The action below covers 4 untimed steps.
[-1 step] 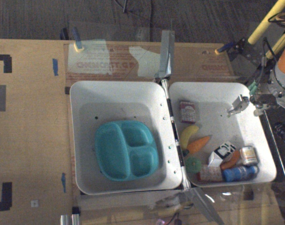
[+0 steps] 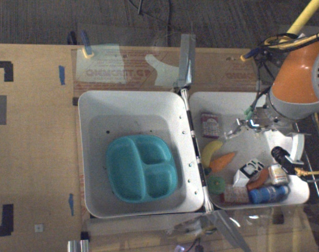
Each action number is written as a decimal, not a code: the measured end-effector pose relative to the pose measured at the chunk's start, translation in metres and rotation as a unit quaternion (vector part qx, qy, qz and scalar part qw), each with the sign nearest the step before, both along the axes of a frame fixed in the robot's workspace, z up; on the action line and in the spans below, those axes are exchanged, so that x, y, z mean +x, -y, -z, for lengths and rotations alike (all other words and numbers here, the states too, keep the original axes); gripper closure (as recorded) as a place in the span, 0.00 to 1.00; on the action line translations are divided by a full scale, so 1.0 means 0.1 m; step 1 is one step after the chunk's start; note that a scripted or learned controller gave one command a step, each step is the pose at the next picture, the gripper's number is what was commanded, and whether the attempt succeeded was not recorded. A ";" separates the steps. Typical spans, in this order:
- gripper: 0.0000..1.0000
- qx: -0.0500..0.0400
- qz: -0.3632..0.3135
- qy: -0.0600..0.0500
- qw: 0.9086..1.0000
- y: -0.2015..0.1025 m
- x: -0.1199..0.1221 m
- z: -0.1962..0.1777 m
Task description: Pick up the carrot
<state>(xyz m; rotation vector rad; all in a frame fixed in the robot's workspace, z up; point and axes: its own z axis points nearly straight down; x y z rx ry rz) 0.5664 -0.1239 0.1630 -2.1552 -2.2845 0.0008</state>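
Small orange tapered toy carrot (image 2: 223, 161) lies in the right white bin (image 2: 230, 101), touching the yellow banana-shaped toy (image 2: 211, 151), green round piece (image 2: 217, 185) just nearer. Looks light, stiff, slick; grab across its thick middle. Gripper (image 2: 252, 124) hovers just far-right of it, holding nothing; whether it's spread, I can't tell.

A tan cardboard-covered bench (image 2: 33, 140) with blue tape strips (image 2: 61, 75) stands on dark grey carpet (image 2: 70, 9).

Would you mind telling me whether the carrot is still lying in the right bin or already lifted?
Lying in the right bin. The carrot rests on the floor beside the banana, with the gripper apart from it.
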 end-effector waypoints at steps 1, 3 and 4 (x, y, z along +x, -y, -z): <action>0.00 0.000 0.208 0.003 0.978 -0.07 -0.43 0.74; 1.00 -0.002 0.307 0.008 0.952 -0.23 -0.74 0.64; 1.00 -0.001 -0.081 0.002 0.997 -0.45 -0.86 -0.21</action>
